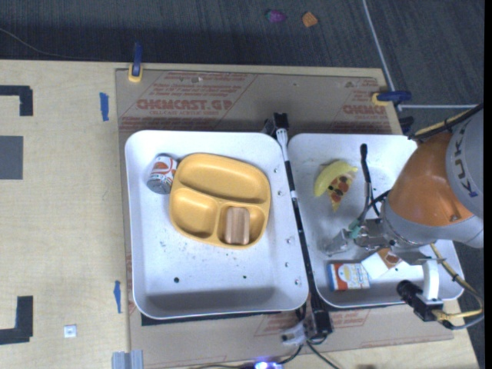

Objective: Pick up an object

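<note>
Now the claw hangs low in the right bin, its state impossible to tell from here. Two things lie in that bin: one banana well above the claw, one small carton just below it. Over in the left bin, one yellow divided tray holds one brown block, with one can touching its left edge.

Yellow tray glossy plastic; bins matt white; board rough cardboard-like.
</note>
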